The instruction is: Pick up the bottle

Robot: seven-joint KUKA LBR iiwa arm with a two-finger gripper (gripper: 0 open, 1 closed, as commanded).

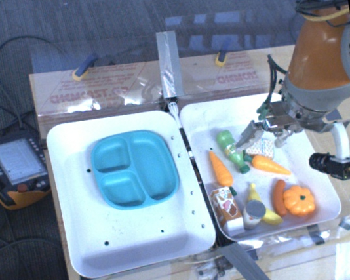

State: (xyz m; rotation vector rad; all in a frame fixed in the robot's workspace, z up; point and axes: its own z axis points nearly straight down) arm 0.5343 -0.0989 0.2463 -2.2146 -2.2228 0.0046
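**Bench contents, largest first**

1. Left bin (73,206), white and shallow, left-centre of the frame. It holds item 4.
2. Right bin (189,127), white, right-centre of the frame, crowded with play food.
3. Arm (321,58), grey with an orange band, upper right, reaching down into the right bin.
4. Blue tray (133,168), three compartments, lying flat in the middle of the left bin.
5. Handheld pendant (10,167), far left, on the floor beside the bench.
6. Pumpkin (299,201), orange, lower right corner of the right bin.
7. Carrot (271,165), lying aslant, just left of and above the pumpkin.
8. Second carrot (220,168), near the right bin's left wall, pointing up-frame.
9. Bottle (232,150), green, the task item. It lies on its side in the upper middle of the right bin, between the two carrots, its cap end toward lower right.
10. Gripper (262,133), just right of the bottle, over a small patterned packet (263,149). Its fingers look spread, with nothing between them.

**Handling note (judgement).** The approach is unfinished: the claw sits right of the bottle, not over it. It should shift left, turn so the fingers straddle the narrow body crosswise, then descend at mid-length. The neighbouring carrots leave little room, so a centred, vertical descent matters; a round, lying bottle may roll if nudged by one finger first.
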